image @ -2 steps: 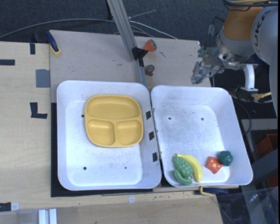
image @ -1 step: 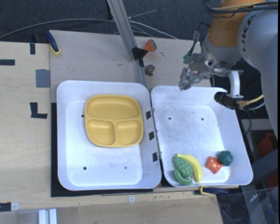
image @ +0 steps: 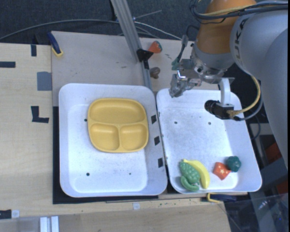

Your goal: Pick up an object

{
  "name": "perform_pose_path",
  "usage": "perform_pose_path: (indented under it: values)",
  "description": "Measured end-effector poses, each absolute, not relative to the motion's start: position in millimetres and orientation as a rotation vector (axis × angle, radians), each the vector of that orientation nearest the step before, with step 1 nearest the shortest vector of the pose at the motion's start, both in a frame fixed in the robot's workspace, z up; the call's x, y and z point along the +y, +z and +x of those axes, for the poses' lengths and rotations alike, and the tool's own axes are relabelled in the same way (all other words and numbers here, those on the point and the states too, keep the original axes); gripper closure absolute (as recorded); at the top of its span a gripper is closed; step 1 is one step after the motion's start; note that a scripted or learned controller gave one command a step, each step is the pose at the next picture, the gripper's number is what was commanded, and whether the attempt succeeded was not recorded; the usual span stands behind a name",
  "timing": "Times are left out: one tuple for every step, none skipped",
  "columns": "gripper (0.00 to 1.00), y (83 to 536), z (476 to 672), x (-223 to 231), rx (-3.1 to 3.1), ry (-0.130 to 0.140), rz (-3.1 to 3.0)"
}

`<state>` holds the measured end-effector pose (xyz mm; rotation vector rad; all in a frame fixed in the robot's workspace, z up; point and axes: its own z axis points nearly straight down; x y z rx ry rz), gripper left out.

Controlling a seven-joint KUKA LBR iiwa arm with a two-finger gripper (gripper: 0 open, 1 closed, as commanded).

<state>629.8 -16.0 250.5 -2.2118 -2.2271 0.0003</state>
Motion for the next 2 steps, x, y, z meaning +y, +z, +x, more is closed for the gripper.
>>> perform_pose_path:
  values:
    - [1.00, 253, 615.1, 37, -2.227, 0.001, -2.211]
    - [1.00, 253, 598.8, 87, -2.227, 0.002, -2.211]
